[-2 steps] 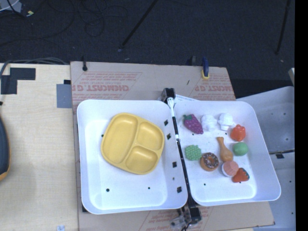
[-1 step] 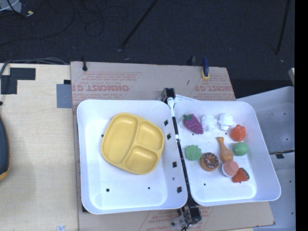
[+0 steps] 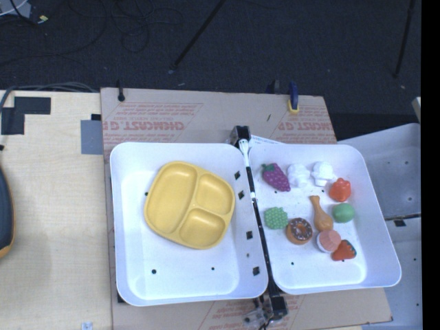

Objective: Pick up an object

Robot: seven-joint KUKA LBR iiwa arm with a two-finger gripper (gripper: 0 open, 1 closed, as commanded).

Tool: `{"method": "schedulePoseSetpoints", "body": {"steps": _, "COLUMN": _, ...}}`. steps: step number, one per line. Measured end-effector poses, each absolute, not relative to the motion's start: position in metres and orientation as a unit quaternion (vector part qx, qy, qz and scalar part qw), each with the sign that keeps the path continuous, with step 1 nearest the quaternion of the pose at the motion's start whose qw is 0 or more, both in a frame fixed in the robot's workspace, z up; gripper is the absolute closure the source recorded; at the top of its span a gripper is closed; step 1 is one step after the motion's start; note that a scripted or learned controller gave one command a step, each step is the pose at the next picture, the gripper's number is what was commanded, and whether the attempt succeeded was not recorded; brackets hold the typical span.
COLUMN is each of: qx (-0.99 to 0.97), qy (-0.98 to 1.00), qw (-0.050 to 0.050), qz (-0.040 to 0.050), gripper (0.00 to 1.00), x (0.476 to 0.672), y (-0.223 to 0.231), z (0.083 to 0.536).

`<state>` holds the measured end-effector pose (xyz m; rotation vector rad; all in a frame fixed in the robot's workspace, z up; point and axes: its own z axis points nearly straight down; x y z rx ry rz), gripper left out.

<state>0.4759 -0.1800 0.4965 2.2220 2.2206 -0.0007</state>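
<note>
Two white bins sit side by side on the tabletop (image 3: 55,184). The left bin (image 3: 130,253) holds a yellow divided plate (image 3: 189,203), lying at a slant. The right bin (image 3: 371,267) holds small toy foods: purple grapes (image 3: 276,177) near the far left corner, white pieces (image 3: 309,174) beside them, an orange pepper (image 3: 339,189), a green ball (image 3: 343,213), a drumstick (image 3: 320,214), a green bunch (image 3: 276,217), a chocolate donut (image 3: 299,230), a pink round piece (image 3: 328,240) and a strawberry (image 3: 344,250) touching it.
</note>
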Motion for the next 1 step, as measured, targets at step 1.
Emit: {"method": "schedulePoseSetpoints", "body": {"steps": 1, "qx": 0.707, "qy": 0.707, "qw": 0.000, "qz": -0.0001, "gripper": 1.00, "x": 0.4760, "y": -0.1692, "z": 0.5027}}
